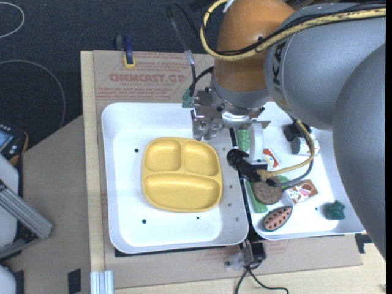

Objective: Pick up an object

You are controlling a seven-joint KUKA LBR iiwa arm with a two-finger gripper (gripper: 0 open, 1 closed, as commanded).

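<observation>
Arm (318,72): grey, orange band over the wrist, reaching in from the right across the right bin.
Hand (205,127): low at the back edge of the left bin (119,182), just behind the yellow tray; too hidden under the wrist to tell whether clenched or released.
Tray (182,174): yellow, three compartments, lying flat in the middle of the left bin, nothing in it; near the hand, contact not clear.
Right bin (343,225): holds the small things, packed along its left side and front.
Small things: brown disc (267,192), oval patterned piece (277,218), red-and-white card (302,191), dark green lump (335,210), a green strip (245,141) near the divider.
Bench (147,72): brown board with red print behind the bins.
Progress: nothing visibly between fingers, nothing lifted; pick judged not yet done.
Left to do: close on a thing, likely the tray's rear rim given the hand's place, then raise it clear.
Risk: wide, smooth tray may slip from a rim grip.
</observation>
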